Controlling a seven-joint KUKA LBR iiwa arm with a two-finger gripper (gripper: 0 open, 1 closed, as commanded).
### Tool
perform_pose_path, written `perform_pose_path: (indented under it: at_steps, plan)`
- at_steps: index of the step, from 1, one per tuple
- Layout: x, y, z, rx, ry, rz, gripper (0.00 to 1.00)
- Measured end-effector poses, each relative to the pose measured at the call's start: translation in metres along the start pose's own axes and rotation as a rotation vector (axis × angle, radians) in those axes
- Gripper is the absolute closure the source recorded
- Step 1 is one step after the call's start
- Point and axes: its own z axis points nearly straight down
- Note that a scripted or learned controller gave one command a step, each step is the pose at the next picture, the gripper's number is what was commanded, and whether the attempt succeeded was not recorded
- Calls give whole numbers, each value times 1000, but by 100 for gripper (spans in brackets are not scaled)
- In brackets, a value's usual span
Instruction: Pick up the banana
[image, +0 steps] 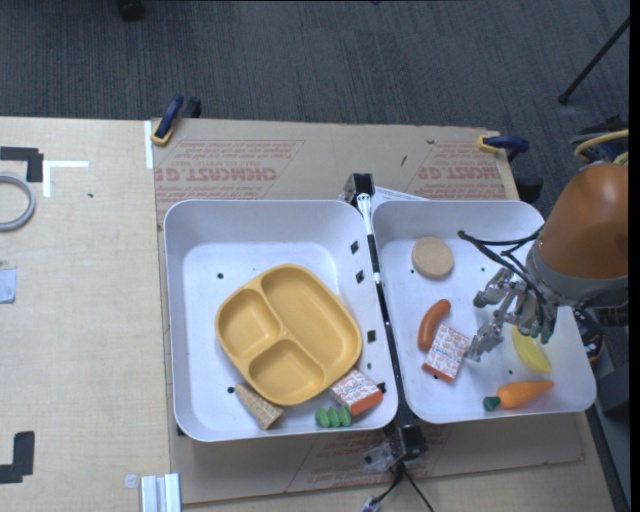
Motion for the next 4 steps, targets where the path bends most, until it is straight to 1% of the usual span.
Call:
perform_pose_path:
  at_steps: [1, 2, 3, 4]
  plan:
    - [-1, -59, 2, 0, -1, -50, 0]
    - [-2, -58, -8, -1, -6, -46, 100]
    - [-2, -58, -8, -1, -5, -47, 0]
    - [-3, -57, -18, -2, -10, -44, 100]
